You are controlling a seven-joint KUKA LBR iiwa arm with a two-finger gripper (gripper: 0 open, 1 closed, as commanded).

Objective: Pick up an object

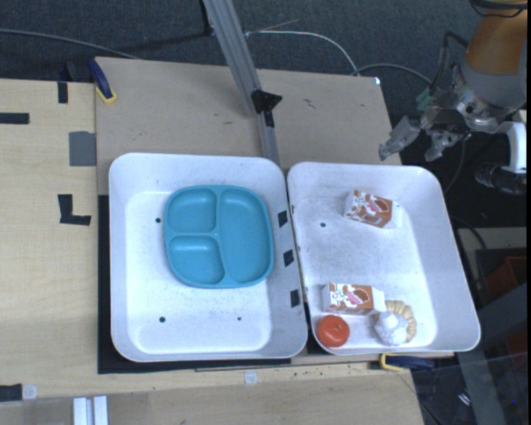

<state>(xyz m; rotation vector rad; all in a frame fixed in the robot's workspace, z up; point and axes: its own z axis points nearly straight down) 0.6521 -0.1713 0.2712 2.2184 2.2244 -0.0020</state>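
Camera view is looking down on the desk [203, 104], which is carrying two shallow white bins side by side. The left bin [137, 326] is holding a blue divided plate [219, 236] lying flat near its upper middle. The right bin [442, 264] is holding the smaller things: a white and red carton [369, 208] is lying near its upper edge, tilted a little, and a second white and red carton [350, 298] is lying near the lower edge. Just beside that second carton, to its right, a pale toy with a tan ring [396, 321] is resting, and a red tomato-like ball [333, 330] is sitting at the lower left corner of this bin, just below the carton. The grey arm [496, 51] with its orange band is reaching in from the upper right, and the tool [416, 142] is hanging above and outside the upper right corner of the right bin, well apart from every object. Its two fingers are standing apart with nothing between them.
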